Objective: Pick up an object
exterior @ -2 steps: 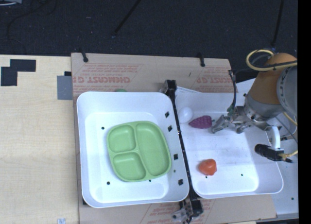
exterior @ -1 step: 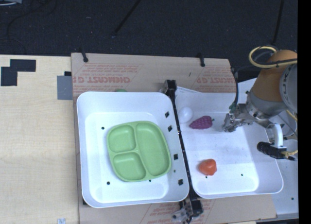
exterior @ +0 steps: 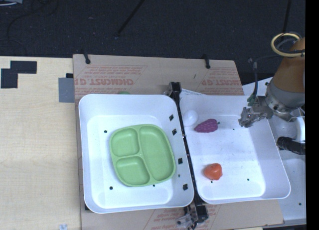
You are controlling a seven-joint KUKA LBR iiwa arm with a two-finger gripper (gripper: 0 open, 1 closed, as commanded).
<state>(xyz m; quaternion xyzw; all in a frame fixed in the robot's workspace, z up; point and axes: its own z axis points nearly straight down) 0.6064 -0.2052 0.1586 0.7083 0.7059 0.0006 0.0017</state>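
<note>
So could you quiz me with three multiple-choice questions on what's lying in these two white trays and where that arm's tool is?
1. Where is the green divided plate?
A. left bin
B. right bin
C. on the bench outside the bins

2. How many small items lie in the right bin?
A. one
B. three
C. five

3. Where is the tool?
A. over the green plate
B. at the right bin's upper right edge
C. touching the orange-red item

Answers:
1. A, the plate sits in the left bin.
2. B, a white item, a purple item and an orange-red item lie there.
3. B, it is apart from all three items.
</note>
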